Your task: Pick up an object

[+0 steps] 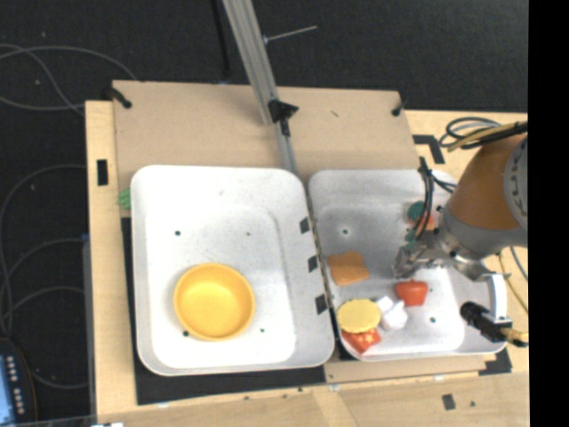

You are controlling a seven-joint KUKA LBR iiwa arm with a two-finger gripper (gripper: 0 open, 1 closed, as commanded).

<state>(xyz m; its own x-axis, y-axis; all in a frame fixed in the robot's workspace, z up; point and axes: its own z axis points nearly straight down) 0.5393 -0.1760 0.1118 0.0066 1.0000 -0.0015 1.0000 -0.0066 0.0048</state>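
Note:
My gripper [411, 263] hangs low over the right bin [356, 203], near its right side, with the orange-banded wrist above it. Just below the gripper lies a red block [411, 293]. An orange sponge-like square [348, 268] sits to the gripper's left. A yellow disc [359, 314] rests on a red piece [365, 339] at the bin's front, next to a small white object [391, 312]. A green object [415, 211] peeks out beside the wrist. Nothing shows between the fingers.
The left bin [213, 212] holds a yellow bowl [213, 301] in its front half. A metal strut [253, 52] runs from the top of the view down to the seam between the bins. Brown bench board surrounds both bins.

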